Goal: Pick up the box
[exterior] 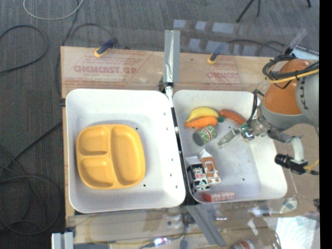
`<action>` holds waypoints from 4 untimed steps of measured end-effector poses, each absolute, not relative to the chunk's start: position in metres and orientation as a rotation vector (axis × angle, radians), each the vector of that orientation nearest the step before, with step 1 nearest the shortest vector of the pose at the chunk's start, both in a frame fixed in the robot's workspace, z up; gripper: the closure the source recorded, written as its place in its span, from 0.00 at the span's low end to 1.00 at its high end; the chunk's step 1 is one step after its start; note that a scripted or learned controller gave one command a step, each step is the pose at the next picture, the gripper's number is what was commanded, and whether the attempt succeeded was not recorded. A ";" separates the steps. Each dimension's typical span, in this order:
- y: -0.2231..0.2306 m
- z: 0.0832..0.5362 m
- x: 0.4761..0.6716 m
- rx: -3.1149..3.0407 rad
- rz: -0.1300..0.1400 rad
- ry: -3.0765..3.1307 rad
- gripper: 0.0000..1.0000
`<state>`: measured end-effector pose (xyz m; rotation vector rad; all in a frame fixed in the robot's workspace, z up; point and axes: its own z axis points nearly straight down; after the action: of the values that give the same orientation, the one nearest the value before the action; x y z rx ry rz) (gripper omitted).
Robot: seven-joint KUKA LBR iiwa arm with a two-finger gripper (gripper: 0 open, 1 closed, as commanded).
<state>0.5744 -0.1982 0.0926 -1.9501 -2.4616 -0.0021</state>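
Observation:
In the right bin (259, 183), two small cartons lie side by side near the front left corner: an orange-and-white box (209, 170) and a black-and-white patterned box (196, 176). A flat red box (218, 196) lies against the front wall just below them. My gripper (226, 139) hangs over the middle of the right bin, pointing left and down. It is up and to the right of the cartons, apart from them and beside a green can (205, 134). Nothing shows in its grasp.
A yellow banana (203, 113), an orange carrot (202, 122) and a red-orange sausage-like piece (232, 116) lie at the back of the right bin. The left bin (155, 102) holds a yellow divided plate (110, 156). The arm's orange band (282, 98) stands at the right.

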 end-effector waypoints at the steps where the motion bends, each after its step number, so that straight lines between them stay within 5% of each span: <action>1: -0.135 0.089 0.597 -2.163 -0.006 -2.292 0.00; 2: -0.099 0.089 0.586 -2.258 -0.008 -2.199 0.00; 3: -0.182 0.089 0.578 -2.324 -0.006 -2.128 0.00; 4: -0.172 0.089 0.523 -2.300 -0.006 -2.154 0.00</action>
<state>0.5233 -0.1721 0.0893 -2.2996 -2.1538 -0.0062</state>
